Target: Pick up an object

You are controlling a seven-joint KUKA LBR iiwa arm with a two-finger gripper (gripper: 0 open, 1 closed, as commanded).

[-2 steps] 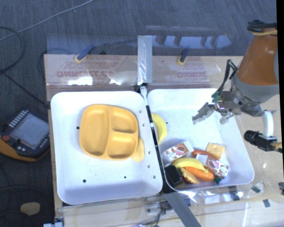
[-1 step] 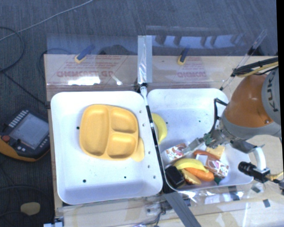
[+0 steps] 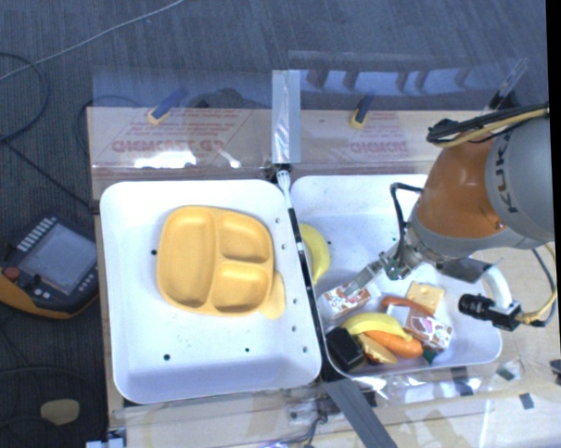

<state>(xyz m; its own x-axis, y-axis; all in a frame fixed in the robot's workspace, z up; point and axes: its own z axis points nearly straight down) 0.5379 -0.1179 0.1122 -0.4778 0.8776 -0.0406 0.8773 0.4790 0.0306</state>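
The grey arm with its orange band reaches into the right bin from the right. My gripper hangs low over the bin's middle, just right of a small red-and-white snack packet. In front of it lie a banana, a carrot, a tan cracker-like block and a red-printed packet. A dark bowl sits in the front left corner. A round yellow item rests against the bin's left wall.
The left bin holds a yellow compartment tray. A divider wall separates the two bins. A black cable and connector hang off the arm over the right bin's right edge. A handheld pendant lies on the floor at left.
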